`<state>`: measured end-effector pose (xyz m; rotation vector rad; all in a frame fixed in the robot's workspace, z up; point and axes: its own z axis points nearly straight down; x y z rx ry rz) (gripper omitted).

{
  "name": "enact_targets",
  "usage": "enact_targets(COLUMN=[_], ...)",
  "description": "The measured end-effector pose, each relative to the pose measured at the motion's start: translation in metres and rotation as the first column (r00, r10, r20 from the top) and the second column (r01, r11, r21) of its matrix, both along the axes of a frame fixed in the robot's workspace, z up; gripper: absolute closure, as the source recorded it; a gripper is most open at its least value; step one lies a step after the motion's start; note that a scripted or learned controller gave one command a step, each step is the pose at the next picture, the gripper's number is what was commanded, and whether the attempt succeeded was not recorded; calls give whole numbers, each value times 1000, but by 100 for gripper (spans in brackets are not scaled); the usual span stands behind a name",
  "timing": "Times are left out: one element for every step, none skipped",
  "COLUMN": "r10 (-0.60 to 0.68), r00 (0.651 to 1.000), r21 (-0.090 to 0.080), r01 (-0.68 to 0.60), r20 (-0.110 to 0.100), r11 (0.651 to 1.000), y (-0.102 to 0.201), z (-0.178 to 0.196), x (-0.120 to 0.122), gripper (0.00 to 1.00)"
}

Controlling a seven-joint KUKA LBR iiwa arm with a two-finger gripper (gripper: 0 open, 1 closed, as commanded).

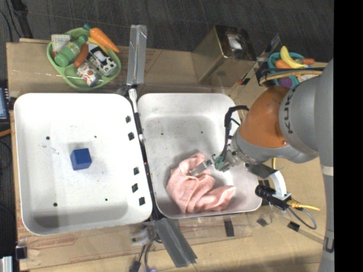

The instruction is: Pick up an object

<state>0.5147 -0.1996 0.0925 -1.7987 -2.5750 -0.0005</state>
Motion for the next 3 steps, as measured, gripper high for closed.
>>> enact_targets(r10=[5, 5, 155], r00=[1000, 1000, 988], r21=[1, 1, 0], r01=[-5, -5, -155], r20=[-1, 0, 0], r11=[1000, 1000, 988], y=[1, 1, 52], z=[10, 10, -1], x=[1, 1, 60], gripper=[100, 0, 0])
